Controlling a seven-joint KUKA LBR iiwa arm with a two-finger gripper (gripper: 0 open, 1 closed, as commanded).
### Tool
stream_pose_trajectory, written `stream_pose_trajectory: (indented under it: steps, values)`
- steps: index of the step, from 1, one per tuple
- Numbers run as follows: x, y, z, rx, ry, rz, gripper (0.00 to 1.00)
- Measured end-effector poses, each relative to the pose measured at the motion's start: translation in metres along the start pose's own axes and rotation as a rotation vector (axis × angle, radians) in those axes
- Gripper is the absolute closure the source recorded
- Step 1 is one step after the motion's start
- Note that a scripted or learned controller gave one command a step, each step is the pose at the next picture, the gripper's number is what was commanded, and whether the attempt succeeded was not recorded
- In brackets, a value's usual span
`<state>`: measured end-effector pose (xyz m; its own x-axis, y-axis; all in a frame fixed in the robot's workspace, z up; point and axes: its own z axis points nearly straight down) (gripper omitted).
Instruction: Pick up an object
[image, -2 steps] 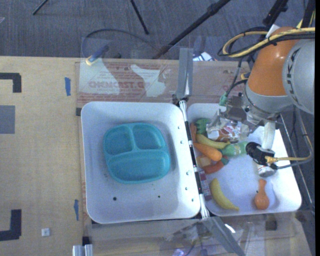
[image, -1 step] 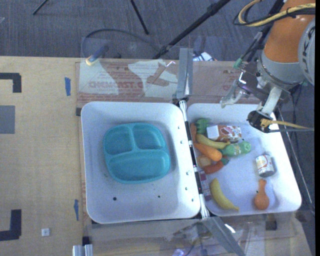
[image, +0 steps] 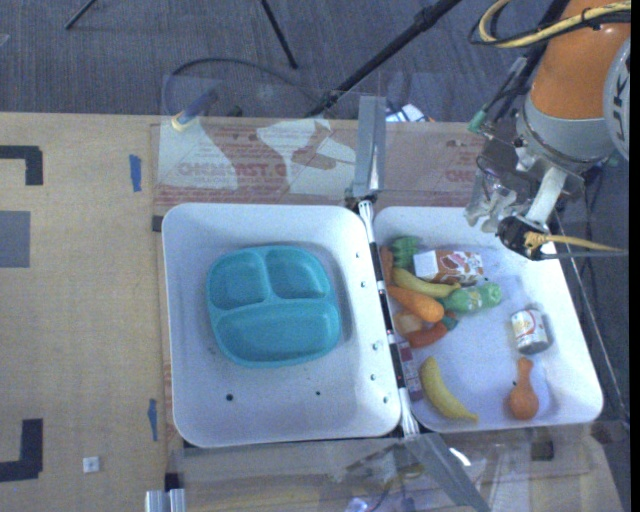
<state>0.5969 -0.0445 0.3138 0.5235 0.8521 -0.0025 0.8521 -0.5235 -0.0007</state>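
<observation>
The right bin (image: 570, 300) holds a pile of toy food. A yellow banana (image: 444, 391) lies near its front, an orange gourd (image: 522, 394) at the front right, and a small can (image: 528, 330) beside the right wall. A carrot (image: 416, 303), a second banana (image: 424, 284), green pieces (image: 474, 297), a red pepper (image: 428, 336) and a red-and-white packet (image: 452, 265) crowd the bin's left side. My gripper (image: 487, 215) hangs over the bin's back edge, above and apart from all the objects, with nothing between its fingers.
The left bin (image: 190, 380) carries a teal divided plate (image: 272, 305). A grey divider (image: 368, 160) stands behind the bins. Cables and a yellow rod (image: 585, 243) trail off the wrist to the right.
</observation>
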Motion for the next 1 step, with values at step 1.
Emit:
stream_pose_trajectory:
  steps: [1]
  values:
    - [0.0001,-0.0001,0.0001,0.001,0.0,0.0,0.0]
